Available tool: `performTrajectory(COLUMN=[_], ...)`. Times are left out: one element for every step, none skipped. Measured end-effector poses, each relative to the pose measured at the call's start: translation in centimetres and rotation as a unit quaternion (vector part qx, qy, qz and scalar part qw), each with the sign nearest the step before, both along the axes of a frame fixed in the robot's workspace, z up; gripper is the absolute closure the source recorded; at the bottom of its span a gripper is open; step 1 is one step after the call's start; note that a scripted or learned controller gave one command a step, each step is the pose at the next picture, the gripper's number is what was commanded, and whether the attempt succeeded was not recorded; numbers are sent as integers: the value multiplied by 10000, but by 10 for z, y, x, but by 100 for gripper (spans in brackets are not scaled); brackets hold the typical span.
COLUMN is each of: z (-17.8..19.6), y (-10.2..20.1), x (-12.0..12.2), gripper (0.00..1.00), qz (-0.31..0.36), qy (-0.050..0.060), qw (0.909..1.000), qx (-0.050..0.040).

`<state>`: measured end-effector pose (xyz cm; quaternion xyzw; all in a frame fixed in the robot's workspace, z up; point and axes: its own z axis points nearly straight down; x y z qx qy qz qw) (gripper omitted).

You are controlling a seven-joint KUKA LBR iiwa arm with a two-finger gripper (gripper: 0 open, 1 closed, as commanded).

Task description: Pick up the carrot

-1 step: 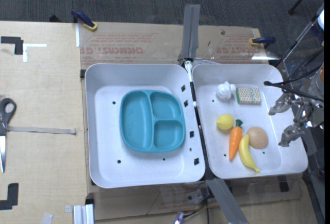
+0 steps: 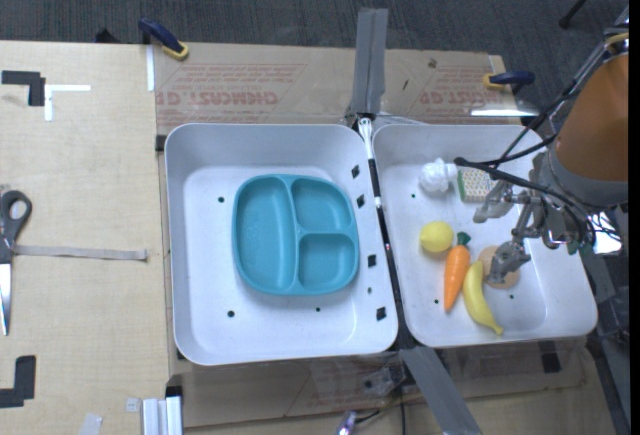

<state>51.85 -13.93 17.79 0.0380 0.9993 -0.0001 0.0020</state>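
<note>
Carrot point(image 2: 456, 272) lies in right bin point(image 2: 560, 318), beside banana point(image 2: 480, 299). End effector point(image 2: 507, 261) hovers close by; grip state unclear. Pick-up not yet done.

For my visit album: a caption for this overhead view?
Gripper low in the right bin, beside carrot, banana and lemon; blue tray in the left bin.

Set high above the bench point(image 2: 80, 173), looking down at a slant from fairly far. Takes in both white bins: left bin point(image 2: 190, 253) mid-frame, right bin point(image 2: 560, 308) just beside it, dark floor beyond.
</note>
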Motion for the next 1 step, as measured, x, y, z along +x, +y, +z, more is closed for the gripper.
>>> performTrajectory(z=[-78], y=[39], x=[18], gripper=[0], qz=[-58], qy=[9], qw=[10000], qx=[1])
